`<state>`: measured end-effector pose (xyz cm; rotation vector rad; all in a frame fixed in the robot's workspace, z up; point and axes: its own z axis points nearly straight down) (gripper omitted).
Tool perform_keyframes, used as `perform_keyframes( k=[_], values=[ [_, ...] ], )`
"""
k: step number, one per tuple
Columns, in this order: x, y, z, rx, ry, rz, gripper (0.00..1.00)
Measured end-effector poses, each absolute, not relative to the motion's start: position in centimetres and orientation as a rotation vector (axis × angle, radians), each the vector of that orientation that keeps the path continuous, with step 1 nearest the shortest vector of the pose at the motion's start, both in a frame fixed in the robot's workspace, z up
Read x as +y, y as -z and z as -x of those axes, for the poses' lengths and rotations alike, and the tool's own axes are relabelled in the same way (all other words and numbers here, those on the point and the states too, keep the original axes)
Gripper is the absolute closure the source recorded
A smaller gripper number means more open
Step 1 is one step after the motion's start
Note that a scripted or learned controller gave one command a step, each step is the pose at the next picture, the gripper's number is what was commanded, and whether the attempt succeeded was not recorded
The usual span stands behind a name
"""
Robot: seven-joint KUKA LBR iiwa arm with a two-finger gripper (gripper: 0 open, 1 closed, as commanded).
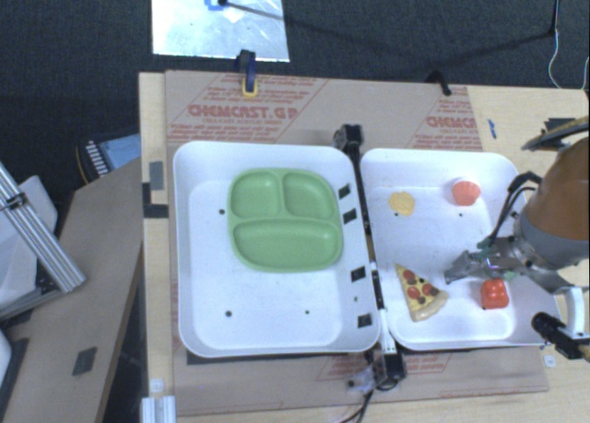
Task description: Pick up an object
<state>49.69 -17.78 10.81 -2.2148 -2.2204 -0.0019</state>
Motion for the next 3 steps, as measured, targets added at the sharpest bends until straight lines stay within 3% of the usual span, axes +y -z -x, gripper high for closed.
perform_keyframes(
  k=[1, 2, 3],
  values=[
    [-17.3, -8.4, -49.8, -2.223, 0.008, 2.208, 0.0],
    [-17.5, -9.5, -49.9, -2.226, 0.007, 2.214, 1.0],
    [-17.6, -14.2, -49.4, -2.228, 0.004, 2.222, 1.0]
  ],
)
